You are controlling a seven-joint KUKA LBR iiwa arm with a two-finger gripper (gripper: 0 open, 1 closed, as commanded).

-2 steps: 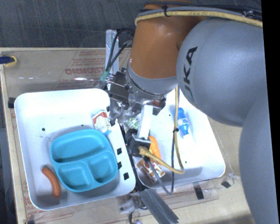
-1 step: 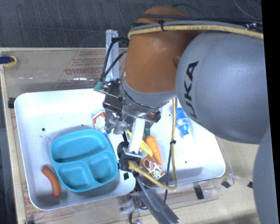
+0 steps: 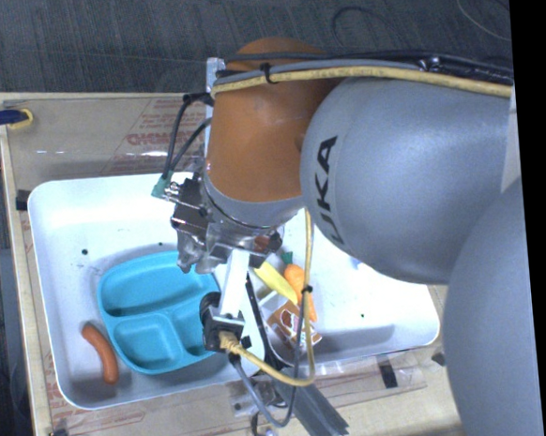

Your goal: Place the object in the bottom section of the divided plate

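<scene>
The grey arm [image 3: 411, 183], lettered KUKA, is nearest the camera and covers most of the right side of the bench [image 3: 86, 114]. Its orange band [image 3: 253, 139] sits above the far edge of the two bins. Below the band the wrist tilts down and to the left, and the gripper [image 3: 189, 256] hangs over the left bin [image 3: 47, 211], just above the right end of the blue divided plate [image 3: 142, 288], at its far section. The wrist hardware hides the tips, so I cannot tell whether the gripper is open or closed, nor whether anything is in it.

The plate lies on the floor of the left bin, towards its near edge, with one wide section on the far side and the lower section on the near side. An orange-brown sausage [image 3: 102, 353] lies on the bin floor outside the plate, just beside its near-left rim and close to the bin's near-left corner.

In the right bin [image 3: 394, 316], close to its left wall and partly behind cables, are a yellow piece [image 3: 273, 278], an orange piece [image 3: 298, 278] touching it, and a brown piece [image 3: 286, 322] nearer the front.
</scene>
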